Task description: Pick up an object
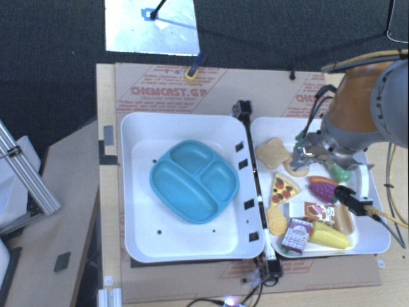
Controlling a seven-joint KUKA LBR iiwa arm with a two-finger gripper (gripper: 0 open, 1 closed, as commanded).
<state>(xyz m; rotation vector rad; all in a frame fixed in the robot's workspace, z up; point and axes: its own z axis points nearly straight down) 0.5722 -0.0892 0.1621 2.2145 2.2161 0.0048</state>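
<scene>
The pincer [301, 160] hung low in the right bin [377, 235], just beside the toast [273, 152] and over a small tan piece; I couldn't tell how wide it stood or whether it gripped anything. It looked mid-reach. Next it needed a firm close, then a lift.
</scene>
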